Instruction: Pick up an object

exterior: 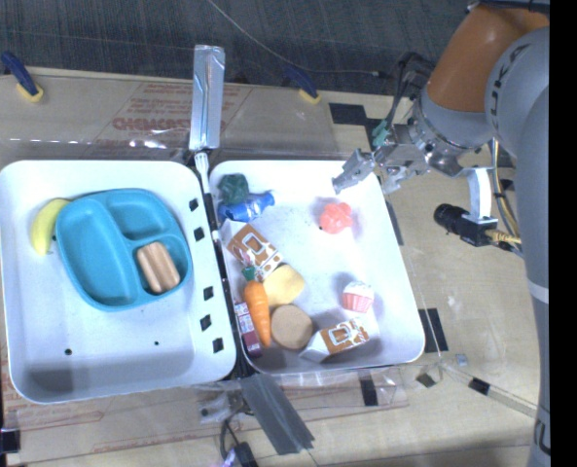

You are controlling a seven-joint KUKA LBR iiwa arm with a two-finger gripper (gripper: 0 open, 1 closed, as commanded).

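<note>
Gripper (351, 175) over right bin (397, 261) far rim, finger state unclear, nothing seen held. Pink ball (335, 216) just below it; carrot (257, 307) further down-left.

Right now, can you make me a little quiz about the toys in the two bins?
1. True or false: the hot dog lies in a compartment of the blue tray.
2. Which toy lies nearest the gripper? A) the carrot B) the pink ball C) the banana
3. Fill in: the banana sits in the ___ bin, tucked against the tray's edge.

Key:
1. True.
2. B, the pink ball, in the right bin just below the gripper.
3. Left.
</note>
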